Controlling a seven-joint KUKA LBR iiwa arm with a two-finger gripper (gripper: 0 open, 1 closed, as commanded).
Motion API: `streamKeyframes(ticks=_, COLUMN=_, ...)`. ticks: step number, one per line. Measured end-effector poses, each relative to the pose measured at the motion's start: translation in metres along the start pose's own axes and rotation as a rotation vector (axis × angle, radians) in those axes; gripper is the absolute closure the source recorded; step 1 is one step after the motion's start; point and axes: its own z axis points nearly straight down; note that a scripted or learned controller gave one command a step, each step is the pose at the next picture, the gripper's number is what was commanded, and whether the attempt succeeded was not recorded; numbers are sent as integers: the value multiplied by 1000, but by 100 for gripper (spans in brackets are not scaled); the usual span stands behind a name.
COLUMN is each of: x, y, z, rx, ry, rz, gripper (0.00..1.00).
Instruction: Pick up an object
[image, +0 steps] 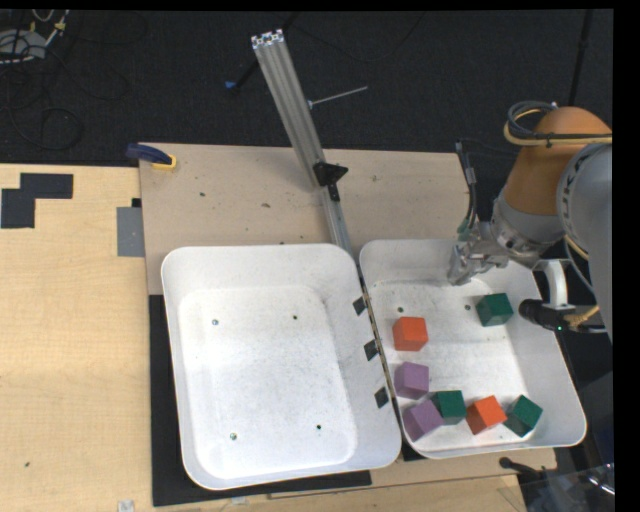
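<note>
The right bin (545, 365) holds several small blocks. An orange cube (409, 333) lies near its left wall, and a green cube (493, 309) lies toward the back right. Two purple blocks (411, 379) (421, 417) sit near the front left, beside a green block (450, 404), an orange block (486, 413) and another green block (523, 414). My gripper (462, 270) hangs over the bin's back part, left of the green cube and apart from it. Nothing shows between its fingers.
The left bin (180, 270) sits beside the right one. A slanted aluminium bar (295, 110) rises behind the bins, its black clamp near the back edge. The arm's orange band (555, 140) and grey body crowd the right side.
</note>
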Motion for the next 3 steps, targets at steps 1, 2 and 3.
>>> streamKeyframes(ticks=1, x=-4, y=-9, z=-56, rx=-7, ry=-1, rz=15, gripper=100)
streamKeyframes(ticks=2, x=-2, y=-3, z=-119, rx=-9, ry=-1, rz=3, gripper=100)
streamKeyframes(ticks=3, x=-3, y=-3, z=-141, rx=-5, ry=0, rz=3, gripper=100)
